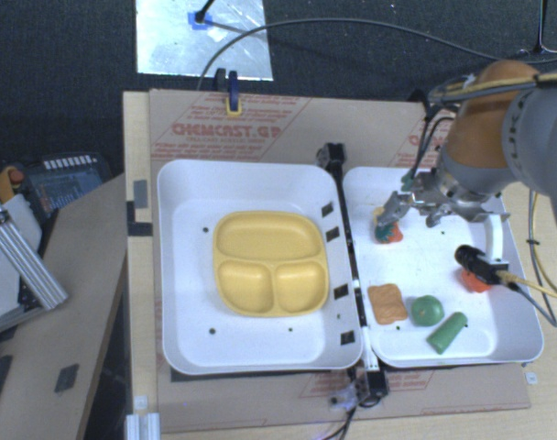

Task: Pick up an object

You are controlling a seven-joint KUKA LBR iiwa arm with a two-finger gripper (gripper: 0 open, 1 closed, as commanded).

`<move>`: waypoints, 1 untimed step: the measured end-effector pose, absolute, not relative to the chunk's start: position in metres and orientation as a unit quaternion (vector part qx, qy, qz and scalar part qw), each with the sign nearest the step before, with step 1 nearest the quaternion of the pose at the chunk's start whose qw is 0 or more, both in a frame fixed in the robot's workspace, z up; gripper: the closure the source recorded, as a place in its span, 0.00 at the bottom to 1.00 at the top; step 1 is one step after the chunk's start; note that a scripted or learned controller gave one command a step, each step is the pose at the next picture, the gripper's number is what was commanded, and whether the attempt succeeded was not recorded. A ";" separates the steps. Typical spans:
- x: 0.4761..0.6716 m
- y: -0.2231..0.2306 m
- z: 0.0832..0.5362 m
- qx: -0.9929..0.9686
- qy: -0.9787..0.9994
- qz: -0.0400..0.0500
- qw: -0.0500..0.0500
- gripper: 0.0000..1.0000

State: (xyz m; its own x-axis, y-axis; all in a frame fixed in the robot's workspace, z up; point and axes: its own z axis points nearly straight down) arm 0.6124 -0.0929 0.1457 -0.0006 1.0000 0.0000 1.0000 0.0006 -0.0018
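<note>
Gripper (409,216): low over the right bin (443,262), upper left part; jaws look apart, nothing seen between them.
Toy (387,232): teal and orange, small; on the bin floor near the wall shared with the left bin (187,246).
Relation: toy lies at the gripper's view-left tip, slightly left of jaw centre; a short leftward shift seems needed.
Long axis: too small to tell.
Edges: shared wall just left of the toy; little room that side.
Open room: bare floor right of and below the toy.
Other items: tan piece (387,302), ball (427,310), cylinder (446,332), well apart.
Tray (267,262): yellow, in the left bin.
</note>
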 end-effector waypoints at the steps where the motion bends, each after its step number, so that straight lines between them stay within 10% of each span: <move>1: 0.617 -0.088 0.085 -0.706 -0.708 0.001 0.002 0.00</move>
